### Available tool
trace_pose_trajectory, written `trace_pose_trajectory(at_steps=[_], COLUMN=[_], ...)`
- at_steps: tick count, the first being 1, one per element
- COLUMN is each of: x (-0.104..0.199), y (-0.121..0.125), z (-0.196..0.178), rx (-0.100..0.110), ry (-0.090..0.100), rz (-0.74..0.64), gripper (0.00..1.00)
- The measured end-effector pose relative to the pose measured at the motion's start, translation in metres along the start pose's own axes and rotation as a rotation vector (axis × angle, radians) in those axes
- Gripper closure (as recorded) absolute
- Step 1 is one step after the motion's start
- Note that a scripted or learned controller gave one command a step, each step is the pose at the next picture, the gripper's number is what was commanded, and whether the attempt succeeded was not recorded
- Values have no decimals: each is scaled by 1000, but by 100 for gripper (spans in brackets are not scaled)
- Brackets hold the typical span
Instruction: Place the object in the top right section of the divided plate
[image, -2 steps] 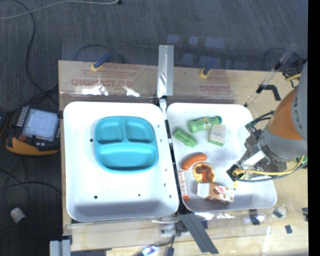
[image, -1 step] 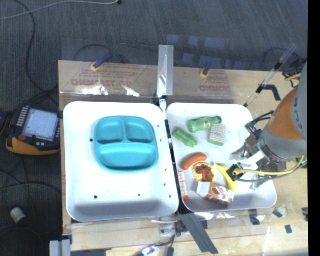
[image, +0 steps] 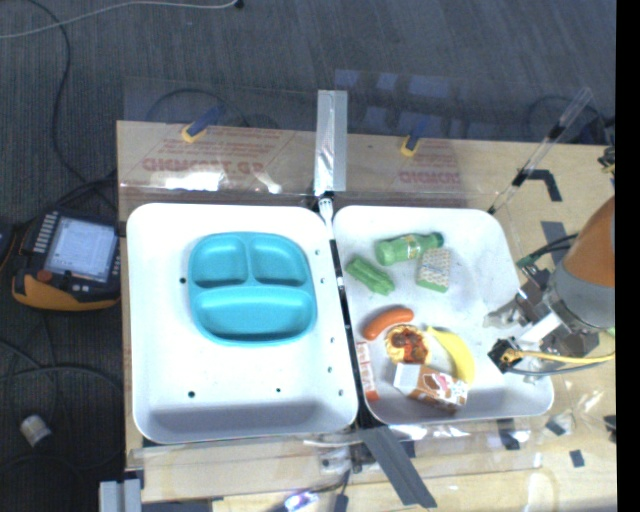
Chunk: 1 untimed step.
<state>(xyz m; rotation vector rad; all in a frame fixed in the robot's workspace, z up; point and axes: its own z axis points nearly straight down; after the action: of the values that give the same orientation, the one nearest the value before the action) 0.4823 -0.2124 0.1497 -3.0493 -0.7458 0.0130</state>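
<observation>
- The hand (image: 515, 335) sits at the 3 o'clock edge of the right bin (image: 480, 225); I cannot tell if it is gripping.
- No toy is in the blue plate (image: 250, 285) yet.
- The toys are crowded: banana (image: 455, 352), hot dog (image: 386, 321), bottle (image: 408, 246). The hand could grab two or miss.
- The plate's parts are small, so a toy could land in the wrong one.
- No words can be read.

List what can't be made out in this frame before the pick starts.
- Gripper, camera view: small and cluttered by cables at the right bin's edge; finger state unreadable.
- Arm: cut off by the right edge.
- Green bottle label: too blurred to read.
- Brown packet: print too small; it partly overlaps the white item beside it.
- Blue divided plate: all sections visible, nothing inside.
</observation>
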Motion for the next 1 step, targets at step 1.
trace_pose_trajectory(at_steps=[1], x=[-5], y=[11], z=[-42], rx=[-3], ry=[1], rz=[-371], gripper=[0])
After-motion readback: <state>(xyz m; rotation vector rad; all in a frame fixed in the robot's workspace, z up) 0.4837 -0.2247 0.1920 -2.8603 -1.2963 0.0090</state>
